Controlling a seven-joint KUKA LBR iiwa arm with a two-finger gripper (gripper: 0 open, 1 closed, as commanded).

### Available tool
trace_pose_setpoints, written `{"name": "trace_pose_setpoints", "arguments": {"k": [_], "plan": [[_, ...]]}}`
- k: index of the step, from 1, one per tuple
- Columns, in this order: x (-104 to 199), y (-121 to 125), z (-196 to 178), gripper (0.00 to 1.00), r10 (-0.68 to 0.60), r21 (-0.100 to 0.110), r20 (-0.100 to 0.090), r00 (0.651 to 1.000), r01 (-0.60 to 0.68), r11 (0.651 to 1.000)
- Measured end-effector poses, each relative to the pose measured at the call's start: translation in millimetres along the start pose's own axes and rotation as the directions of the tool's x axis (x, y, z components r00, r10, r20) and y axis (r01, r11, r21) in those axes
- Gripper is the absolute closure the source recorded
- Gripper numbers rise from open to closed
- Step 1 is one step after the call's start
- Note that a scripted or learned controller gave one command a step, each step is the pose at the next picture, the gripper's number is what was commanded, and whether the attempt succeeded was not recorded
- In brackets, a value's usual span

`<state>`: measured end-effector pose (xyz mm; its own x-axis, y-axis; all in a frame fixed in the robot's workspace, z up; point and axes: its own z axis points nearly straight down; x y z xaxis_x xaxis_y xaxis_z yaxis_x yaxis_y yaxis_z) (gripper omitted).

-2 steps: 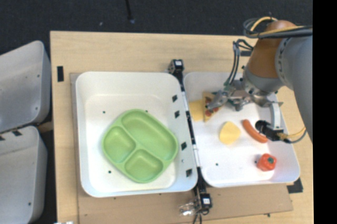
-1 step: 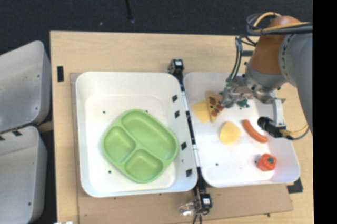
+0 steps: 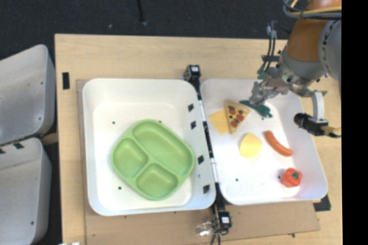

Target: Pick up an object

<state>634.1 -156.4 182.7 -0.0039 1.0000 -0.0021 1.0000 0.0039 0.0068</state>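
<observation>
Tomato (image 3: 291,177) sits nearest the camera, a little red thing with a green top at about 5 o'clock in the right bin (image 3: 305,192). Going further back there's a yellow round piece (image 3: 250,145) near the middle of that bin, with an orange sausage (image 3: 278,143) just beside it at its 3 o'clock, not quite touching as far as I can see. Over in the left bin (image 3: 98,100), a green divided plate (image 3: 152,159) with three compartments lies toward the near side.

Further back again, a cheese wedge (image 3: 219,121) and a pizza slice (image 3: 236,115) lie side by side, touching, at roughly 11 o'clock in the right bin. The gripper (image 3: 261,107) is right at the pizza slice's 2 o'clock, its teal fingertips low over the bin floor and close to the slice's edge. Can't honestly tell if the fingers are apart or together, too small and cluttered. Nothing visibly sits between them.

Farthest back is the grey arm (image 3: 305,42) with its orange band.
</observation>
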Motion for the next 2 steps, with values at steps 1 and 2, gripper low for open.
{"name": "trace_pose_setpoints", "arguments": {"k": [1,2], "plan": [[-2.0,1.5,-53.3,1.00,0.001,0.000,0.000,1.000,-0.001,1.000],[59.3,-0.5,-58.9,1.00,-0.003,0.006,-0.003,1.000,0.003,1.000]]}}
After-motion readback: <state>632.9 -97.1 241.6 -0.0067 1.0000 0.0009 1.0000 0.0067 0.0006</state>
